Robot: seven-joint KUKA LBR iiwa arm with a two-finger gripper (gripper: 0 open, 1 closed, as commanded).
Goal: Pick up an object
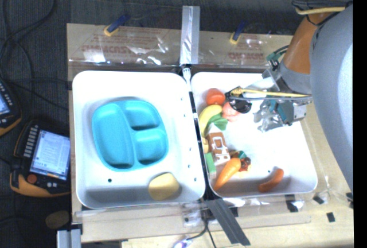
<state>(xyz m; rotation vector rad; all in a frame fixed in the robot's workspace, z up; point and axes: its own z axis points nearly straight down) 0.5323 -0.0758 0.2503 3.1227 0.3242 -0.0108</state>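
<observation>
Reaching in from the right, the arm hangs its claw (269, 121) over the upper middle of the right bin (304, 155), and the silvery fingers point down at bare white floor with a clear gap between them and nothing in it, so the claw reads as open and empty. Any of the toys would satisfy the task, and they lie mostly along the left wall of that bin: an orange ball (215, 96) at the top, a pink piece (231, 110) just beside it, a banana (207, 117) with a green piece (218, 123) against it, a small printed box (217, 145) below, then a carrot (227, 171) and, well apart near the bottom right, a reddish sausage (270, 180). The left bin (86, 172) bears a blue divided tray (129, 132) and a yellowish round lump (164, 185). For a clean pick I would judge the sausage or the carrot the better targets, since each lies with open floor around it; the cluster by the banana is crowded and a finger could land on a neighbour. The claw should come straight down with its fingers straddling the narrow width of the chosen toy, not its length, settle close to the bin floor before closing, and lift slowly, because smooth rounded plastic may squirt out sideways.
</observation>
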